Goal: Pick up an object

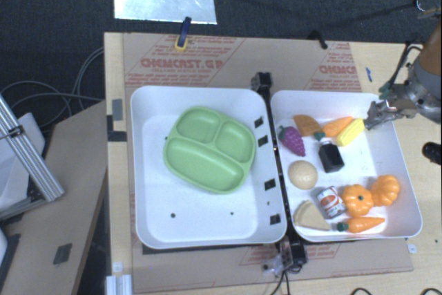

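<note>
- My pincer (pixel 376 112) hangs over the far right rim of the right bin (pixel 407 183), at the end of my grey arm coming in from the right.
- It is small and blurred from here, so I cannot tell how it stands, and I see nothing in it.
- Nearest to it lies a yellow corn cob (pixel 349 132), just beside an orange carrot (pixel 334 126) and an orange-brown wedge (pixel 306 125) toward the far side of the bin.
- A purple bunch of grapes (pixel 293 140) sits close to the bin's left wall.
- A black block (pixel 330 156) lies in the middle, with a beige egg-like ball (pixel 302 174) just left of it.
- Nearer the front stand a small can (pixel 329 202) with a red label, a pale wedge (pixel 310 216) and two orange pumpkins (pixel 371 195) side by side.
- A second, smaller carrot (pixel 363 224) lies along the front edge, below the pumpkins.
- The left bin (pixel 148 217) holds a green divided plate (pixel 208 148), lying flat.
- Both bins rest on a brown board (pixel 207 62) on the bench.
</note>
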`<state>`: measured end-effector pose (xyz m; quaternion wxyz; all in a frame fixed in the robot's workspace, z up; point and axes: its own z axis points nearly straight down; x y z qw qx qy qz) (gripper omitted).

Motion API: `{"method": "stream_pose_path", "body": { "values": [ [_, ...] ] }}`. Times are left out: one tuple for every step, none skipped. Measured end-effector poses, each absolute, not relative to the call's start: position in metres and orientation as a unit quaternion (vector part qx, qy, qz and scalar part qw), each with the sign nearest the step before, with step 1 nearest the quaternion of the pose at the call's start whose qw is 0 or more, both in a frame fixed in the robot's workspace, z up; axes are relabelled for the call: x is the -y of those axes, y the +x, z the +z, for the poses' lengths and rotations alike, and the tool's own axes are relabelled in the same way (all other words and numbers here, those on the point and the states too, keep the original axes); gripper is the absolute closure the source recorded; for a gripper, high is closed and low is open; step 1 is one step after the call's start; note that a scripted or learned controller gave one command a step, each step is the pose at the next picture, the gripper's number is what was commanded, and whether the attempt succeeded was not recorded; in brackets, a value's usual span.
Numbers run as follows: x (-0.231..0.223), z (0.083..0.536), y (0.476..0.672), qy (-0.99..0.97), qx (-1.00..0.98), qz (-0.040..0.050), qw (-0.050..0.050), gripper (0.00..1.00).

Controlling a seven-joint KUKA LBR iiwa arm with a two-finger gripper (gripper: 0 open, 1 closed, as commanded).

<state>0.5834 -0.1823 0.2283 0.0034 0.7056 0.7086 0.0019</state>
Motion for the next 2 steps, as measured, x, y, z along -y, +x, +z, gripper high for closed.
{"method": "stream_pose_path", "body": {
  "values": [
    [0.126,0.219,0.594,0.704,-0.71,0.0011,0.001,1.0],
    [0.078,0.221,0.597,0.704,-0.71,0.001,0.0,1.0]
  ]
}}
